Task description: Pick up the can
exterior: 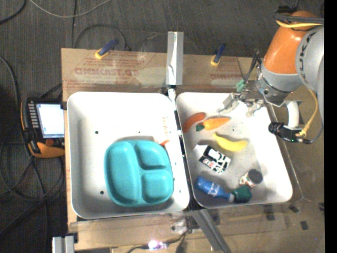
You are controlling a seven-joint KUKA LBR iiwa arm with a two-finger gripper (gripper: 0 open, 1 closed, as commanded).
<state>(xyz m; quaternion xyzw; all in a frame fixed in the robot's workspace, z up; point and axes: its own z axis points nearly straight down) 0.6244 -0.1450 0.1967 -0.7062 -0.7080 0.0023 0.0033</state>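
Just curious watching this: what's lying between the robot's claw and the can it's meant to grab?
In the camera view, the banana lies between the gripper and the can, with bare bin floor either side.

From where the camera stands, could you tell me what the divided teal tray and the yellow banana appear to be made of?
The teal tray looks like moulded plastic: one even colour, soft sheen, rounded compartment walls. The banana looks like a plastic toy, judging by its flat, unblemished yellow and smooth surface, though real fruit cannot be ruled out at this sharpness.

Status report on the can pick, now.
Gripper above right bin's far end, holding nothing. Can lies near front corner, untouched. Green bottle close beside it.
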